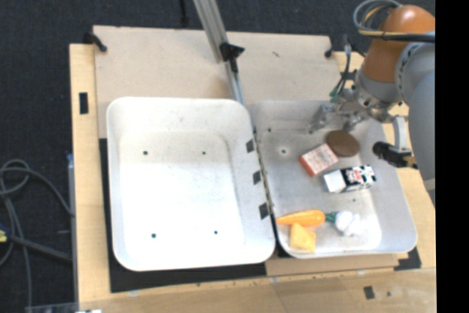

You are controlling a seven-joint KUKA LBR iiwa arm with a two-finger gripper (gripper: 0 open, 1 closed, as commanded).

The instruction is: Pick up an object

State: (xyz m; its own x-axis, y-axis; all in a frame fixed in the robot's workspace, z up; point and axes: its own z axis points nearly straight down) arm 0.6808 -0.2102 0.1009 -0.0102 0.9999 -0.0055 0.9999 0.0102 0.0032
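Since all the objs sit in the right bin (392, 227), we see the pincer (338, 116) hovering by the brown disc (342, 144) w/ fingers spread, holding nothing.

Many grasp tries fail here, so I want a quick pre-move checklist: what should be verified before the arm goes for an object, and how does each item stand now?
1. Objects sit in the right bin: ok.
2. Pincer above that bin, near its far edge: ok.
3. Brown disc lies closest below the pincer: ok.
4. Disc clear of neighbours: not ok, the red-and-white box touches it.
5. Nothing held in the pincer: cannot tell.
6. Carrot and yellow wedge away from the arm: ok.
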